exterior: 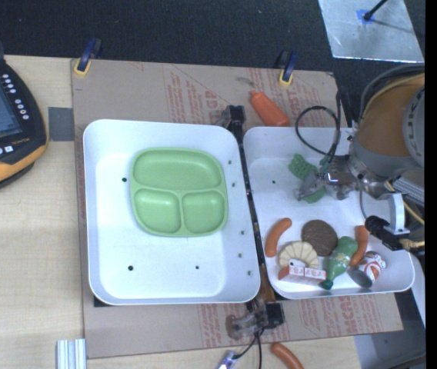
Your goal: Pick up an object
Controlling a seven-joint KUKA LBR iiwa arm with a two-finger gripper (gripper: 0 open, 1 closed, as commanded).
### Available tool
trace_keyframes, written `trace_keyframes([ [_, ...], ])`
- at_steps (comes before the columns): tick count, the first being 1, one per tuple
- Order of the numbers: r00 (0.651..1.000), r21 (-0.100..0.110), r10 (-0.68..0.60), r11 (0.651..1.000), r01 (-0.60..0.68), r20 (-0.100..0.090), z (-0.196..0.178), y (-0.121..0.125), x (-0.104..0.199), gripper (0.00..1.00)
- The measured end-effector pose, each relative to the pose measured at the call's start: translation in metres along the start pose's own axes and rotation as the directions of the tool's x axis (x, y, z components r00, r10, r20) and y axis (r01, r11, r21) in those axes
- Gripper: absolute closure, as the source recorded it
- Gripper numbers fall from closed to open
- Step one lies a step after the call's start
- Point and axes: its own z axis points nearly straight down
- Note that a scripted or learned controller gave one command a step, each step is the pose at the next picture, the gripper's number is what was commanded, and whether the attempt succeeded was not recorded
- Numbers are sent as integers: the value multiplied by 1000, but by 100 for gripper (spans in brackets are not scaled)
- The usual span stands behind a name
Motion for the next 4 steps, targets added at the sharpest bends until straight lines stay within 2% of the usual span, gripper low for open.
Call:
trace_keyframes([
  [1, 1000, 2, -2, 1000, 2, 1, -10, 0, -1, 100],
  [2, 1000, -2, -2, 1000, 2, -1, -101, 67, 94, 100],
  [3, 1000, -2, -1, 1000, 1, -1, -172, 67, 147, 100],
  [4, 1000, 3, -2, 1000, 2, 1, -127, 30, 208, 100],
])
